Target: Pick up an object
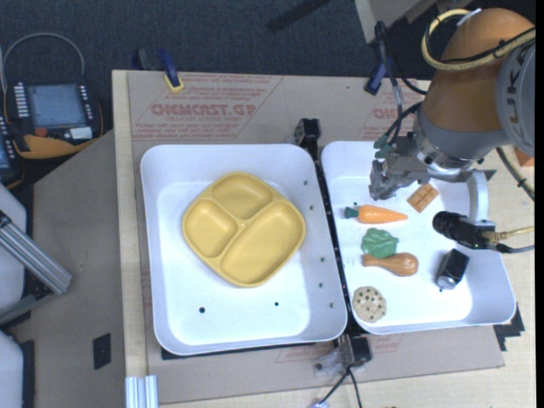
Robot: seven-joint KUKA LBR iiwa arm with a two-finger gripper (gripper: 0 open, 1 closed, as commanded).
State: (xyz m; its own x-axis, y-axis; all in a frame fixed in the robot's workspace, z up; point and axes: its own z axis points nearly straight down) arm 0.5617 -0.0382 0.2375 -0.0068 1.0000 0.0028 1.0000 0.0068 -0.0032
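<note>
The toy carrot [380, 215] lies in the right bin [484, 308], just below my gripper [384, 184]. I cannot tell its opening; it appears to hold nothing. Risk: nudging the nearby brown block [422, 197] or green piece [379, 243]. The left bin [170, 313] holds a yellow divided plate [244, 228].

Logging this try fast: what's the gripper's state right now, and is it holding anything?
Gripper: cannot be told; it hangs over the right bin just above the carrot, and no object is seen held.
</note>
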